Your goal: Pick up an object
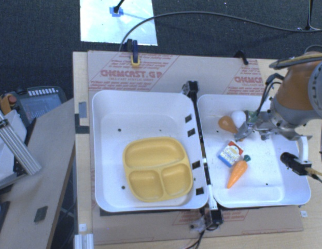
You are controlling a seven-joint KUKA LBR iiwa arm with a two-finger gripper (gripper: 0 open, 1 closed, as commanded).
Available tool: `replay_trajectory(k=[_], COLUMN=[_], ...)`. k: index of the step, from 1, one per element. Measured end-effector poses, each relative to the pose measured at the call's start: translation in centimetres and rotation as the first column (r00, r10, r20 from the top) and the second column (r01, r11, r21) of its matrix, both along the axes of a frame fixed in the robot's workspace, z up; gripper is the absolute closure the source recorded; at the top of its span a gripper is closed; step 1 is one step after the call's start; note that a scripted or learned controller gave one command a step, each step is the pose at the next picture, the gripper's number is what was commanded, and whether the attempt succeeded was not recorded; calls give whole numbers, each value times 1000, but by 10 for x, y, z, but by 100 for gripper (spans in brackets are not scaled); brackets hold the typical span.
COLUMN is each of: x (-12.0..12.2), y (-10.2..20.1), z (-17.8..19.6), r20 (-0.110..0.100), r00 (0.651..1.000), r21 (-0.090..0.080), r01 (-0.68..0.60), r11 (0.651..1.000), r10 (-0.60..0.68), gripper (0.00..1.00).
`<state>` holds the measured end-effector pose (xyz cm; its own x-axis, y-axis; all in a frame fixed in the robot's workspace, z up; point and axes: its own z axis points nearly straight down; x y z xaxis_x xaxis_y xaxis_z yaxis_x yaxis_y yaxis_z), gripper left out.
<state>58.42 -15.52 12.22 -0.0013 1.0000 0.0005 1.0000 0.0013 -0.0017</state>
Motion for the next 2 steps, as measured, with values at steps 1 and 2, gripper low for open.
replay_trajectory(k=[1,2], x=[3,7], y=[0,1], z=[-34,-19], r20=[7,17], r00=[1000,1000], r21=[1,2], r01=[1,-1], r11=[1000,1000], r10=[-1,1], gripper=[0,100])
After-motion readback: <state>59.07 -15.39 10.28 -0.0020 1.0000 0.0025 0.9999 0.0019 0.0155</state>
